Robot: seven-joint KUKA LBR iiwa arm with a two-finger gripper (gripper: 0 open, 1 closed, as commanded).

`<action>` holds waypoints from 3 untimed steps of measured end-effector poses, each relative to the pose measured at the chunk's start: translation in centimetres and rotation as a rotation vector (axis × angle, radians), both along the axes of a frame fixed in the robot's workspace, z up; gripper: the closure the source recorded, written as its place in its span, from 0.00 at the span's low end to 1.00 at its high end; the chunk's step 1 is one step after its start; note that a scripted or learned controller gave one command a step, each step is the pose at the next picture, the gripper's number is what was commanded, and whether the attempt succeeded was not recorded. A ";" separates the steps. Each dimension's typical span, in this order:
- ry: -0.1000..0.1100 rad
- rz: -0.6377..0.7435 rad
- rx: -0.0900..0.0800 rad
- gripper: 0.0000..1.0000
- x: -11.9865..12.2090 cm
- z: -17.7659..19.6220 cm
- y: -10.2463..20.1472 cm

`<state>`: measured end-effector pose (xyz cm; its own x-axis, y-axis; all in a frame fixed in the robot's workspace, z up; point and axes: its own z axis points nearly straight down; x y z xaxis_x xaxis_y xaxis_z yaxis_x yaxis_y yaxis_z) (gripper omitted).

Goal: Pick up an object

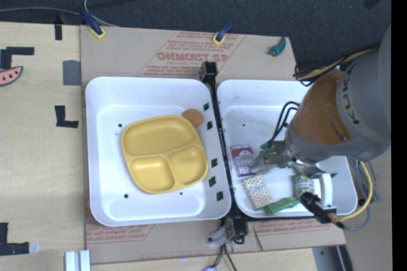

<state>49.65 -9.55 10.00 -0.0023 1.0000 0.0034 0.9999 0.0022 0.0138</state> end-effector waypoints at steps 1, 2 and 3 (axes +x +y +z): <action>0.003 0.000 0.000 0.00 -0.1 -0.1 0.0; 0.010 0.000 0.000 0.00 4.7 -1.2 -0.3; 0.002 0.000 0.001 1.00 5.0 0.0 -0.2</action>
